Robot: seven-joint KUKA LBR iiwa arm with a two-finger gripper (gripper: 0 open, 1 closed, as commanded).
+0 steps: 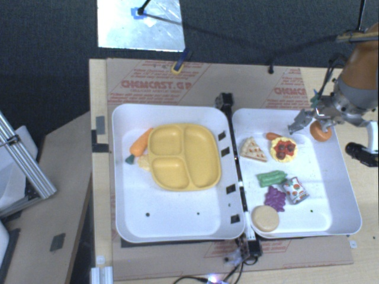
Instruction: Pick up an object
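In the camera view, the gripper [314,118] hangs at the right bin's [340,182] two o'clock corner; whether it is apart or together I cannot tell. An orange object [321,133] lies just beside it.

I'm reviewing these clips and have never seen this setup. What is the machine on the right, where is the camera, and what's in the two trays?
One fixed camera looks down at a slant. The grey arm with an orange band reaches in from the right; its gripper hovers over the right white bin, near a small orange round toy. I cannot tell whether it holds anything. That bin also has a toy sandwich wedge, green piece, purple grapes and tan round cookie. The left white bin holds a yellow divided plate and orange carrot.
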